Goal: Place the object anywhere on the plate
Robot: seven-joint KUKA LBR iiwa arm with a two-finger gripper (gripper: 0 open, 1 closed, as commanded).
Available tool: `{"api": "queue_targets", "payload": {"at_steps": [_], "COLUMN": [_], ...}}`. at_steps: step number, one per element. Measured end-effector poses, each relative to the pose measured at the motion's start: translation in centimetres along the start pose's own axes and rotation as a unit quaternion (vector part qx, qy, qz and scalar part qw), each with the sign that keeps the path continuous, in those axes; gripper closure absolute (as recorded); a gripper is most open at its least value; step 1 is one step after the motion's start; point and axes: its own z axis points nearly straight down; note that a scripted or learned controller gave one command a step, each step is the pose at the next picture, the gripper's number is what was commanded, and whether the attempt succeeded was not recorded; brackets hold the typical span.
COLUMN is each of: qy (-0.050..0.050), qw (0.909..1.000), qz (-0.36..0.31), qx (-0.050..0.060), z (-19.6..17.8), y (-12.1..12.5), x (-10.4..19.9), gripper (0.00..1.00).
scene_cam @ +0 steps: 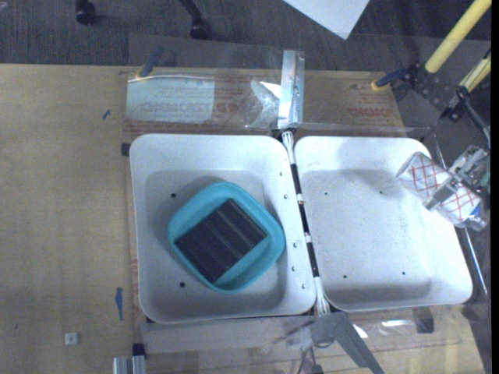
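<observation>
You have two shallow white bins side by side on the tan wooden worktop (62,209), sharing a seam down the middle. In the left white bin (152,162) sits one teal square plastic plate (269,228), turned cornerwise and set slightly toward the near side, with bare floor all round it (most at the far left corner). One dark ribbed rectangular slab (218,240) lies flat on that plate, within its rim.

The right white bin (374,232) has its whole floor open for travel.

Your hand (468,174) is at the right bin's far right edge, over the rim, and one white piece with a red lattice pattern (437,185) lies against it there; you cannot tell whether the hand is clenched, released or grasping that piece. A yellow rod (460,26) slants across the far right corner, just beyond the bins.
</observation>
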Motion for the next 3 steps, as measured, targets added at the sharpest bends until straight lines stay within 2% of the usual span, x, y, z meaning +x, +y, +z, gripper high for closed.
{"api": "queue_targets", "payload": {"at_steps": [1, 2, 3], "qy": [0.000, -0.004, -0.004], "qw": [1.0000, 1.0000, 1.0000], "qz": [0.000, 0.001, 0.001], "qx": [0.000, -0.002, -0.002], "z": [0.0, -1.2, -1.2], "y": [0.0, 0.0, 0.0], "x": [0.0, -0.2, -0.2], "gripper": [0.00, 1.00, 0.00]}}
